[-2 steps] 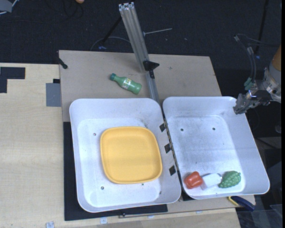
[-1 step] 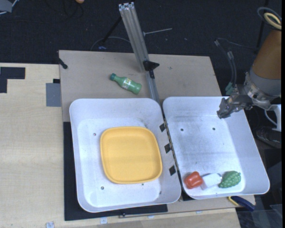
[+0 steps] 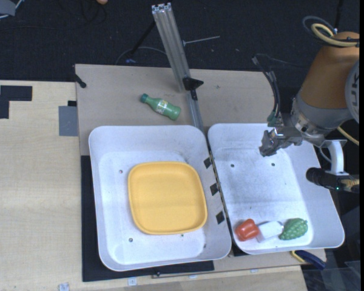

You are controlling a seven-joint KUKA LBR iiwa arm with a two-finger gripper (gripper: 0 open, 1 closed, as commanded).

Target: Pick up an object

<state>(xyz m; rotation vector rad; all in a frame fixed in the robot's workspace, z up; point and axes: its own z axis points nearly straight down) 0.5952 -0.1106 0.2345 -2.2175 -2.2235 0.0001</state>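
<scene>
The arm (image 3: 330, 80) enters from the right and is cut off by the frame edge, so just its orange band and grey wrist show. Its gripper (image 3: 270, 144) is small and dark against the right bin (image 3: 261, 187); whether its tips are spread or pressed together cannot be told, and nothing can be seen between them. It sits over the upper part of that bin, near the back rim, well apart from the objects.

Three small objects lie in a row at the right bin's front edge: a red pepper-like piece (image 3: 247, 229), a white block (image 3: 269, 230) touching it, and a green bunch of grapes (image 3: 293, 228) just beside the block. All three sit close to the front rim, with wide bare floor behind them up to the gripper.

The left bin (image 3: 103, 162) holds one yellow square plate (image 3: 167, 197), lying flat near the middle, with a margin of white floor all round. The two bins touch along their inner walls.

One green bottle (image 3: 161, 106) lies on its side on the bench behind the left bin. One aluminium rail (image 3: 173, 44) rises at a slant from between the bins at the back.
</scene>
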